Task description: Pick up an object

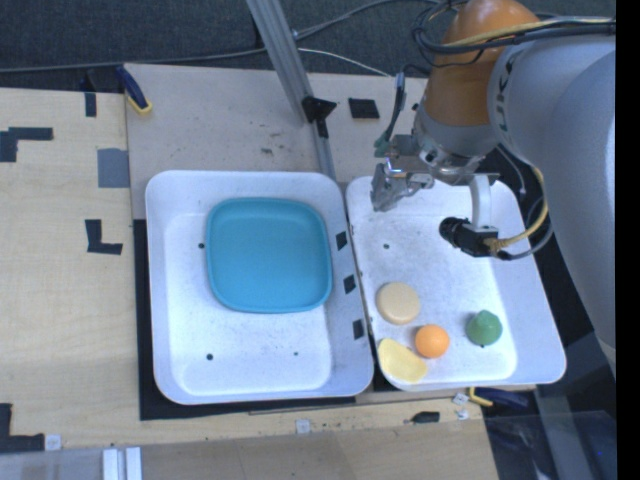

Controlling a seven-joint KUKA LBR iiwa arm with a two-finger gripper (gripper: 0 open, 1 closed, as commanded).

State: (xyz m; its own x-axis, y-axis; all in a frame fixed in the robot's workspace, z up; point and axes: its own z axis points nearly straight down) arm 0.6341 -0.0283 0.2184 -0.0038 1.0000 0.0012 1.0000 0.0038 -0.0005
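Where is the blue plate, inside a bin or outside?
Inside. The blue plate lies flat on the floor of the left bin, and the bin's white rim shows all around it.

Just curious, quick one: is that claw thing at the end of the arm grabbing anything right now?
Gripper: nothing seen in it; it hangs over the far end of the right bin. Open or closed cannot be told.
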